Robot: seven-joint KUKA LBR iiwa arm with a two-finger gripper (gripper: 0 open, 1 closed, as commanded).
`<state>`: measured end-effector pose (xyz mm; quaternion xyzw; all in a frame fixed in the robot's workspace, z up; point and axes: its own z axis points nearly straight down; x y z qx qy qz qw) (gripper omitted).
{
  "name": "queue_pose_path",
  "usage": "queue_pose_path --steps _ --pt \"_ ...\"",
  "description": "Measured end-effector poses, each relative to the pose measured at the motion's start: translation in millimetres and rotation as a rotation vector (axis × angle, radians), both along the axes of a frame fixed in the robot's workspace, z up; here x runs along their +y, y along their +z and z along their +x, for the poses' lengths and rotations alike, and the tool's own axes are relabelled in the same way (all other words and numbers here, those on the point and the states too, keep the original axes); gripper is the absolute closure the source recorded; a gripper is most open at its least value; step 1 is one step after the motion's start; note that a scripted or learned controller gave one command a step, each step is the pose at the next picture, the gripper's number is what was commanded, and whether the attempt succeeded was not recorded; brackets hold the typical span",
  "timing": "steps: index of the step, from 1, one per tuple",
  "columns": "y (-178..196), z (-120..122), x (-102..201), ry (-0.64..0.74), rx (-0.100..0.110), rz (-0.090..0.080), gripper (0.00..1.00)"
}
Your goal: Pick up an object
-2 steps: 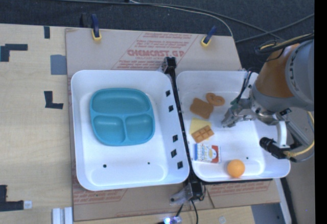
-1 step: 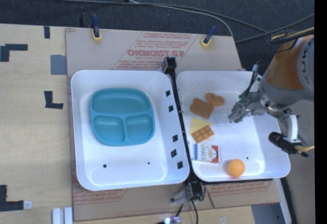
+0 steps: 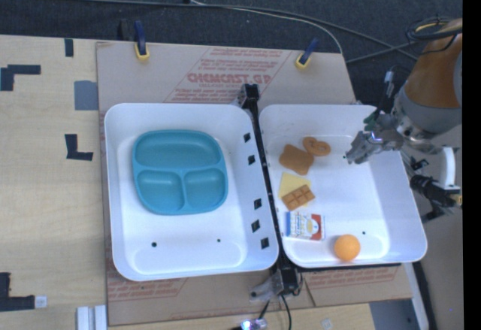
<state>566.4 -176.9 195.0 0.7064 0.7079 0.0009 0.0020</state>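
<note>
Where the right bin [image 3: 398, 234] comes closest to the camera, an orange ball [image 3: 346, 247], round and smooth, sits near that bin's front wall. Just left of it lies a small white carton [image 3: 304, 226] with red and blue print. Farther back in the right bin rest a yellow block [image 3: 294, 190], a brown biscuit-like piece [image 3: 296, 159] and a small pretzel shape [image 3: 316, 146]. Over the right bin's far right part hangs the gripper [image 3: 359, 152]; its fingers look parted, perhaps, with nothing between them. Left of the right bin, the other bin [image 3: 120, 193] holds a blue divided plate [image 3: 180, 171].
</note>
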Motion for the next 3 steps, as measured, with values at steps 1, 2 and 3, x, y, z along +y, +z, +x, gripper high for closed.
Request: queue_pose_path --steps 1,2,3 --pt "6.6 0.1 0.5 -0.001 0.005 0.002 1.00" --pt "19.8 4.6 57.0 0.005 0.004 0.004 1.00" --pt "30.5 9.6 114.3 0.005 0.005 0.003 1.00"
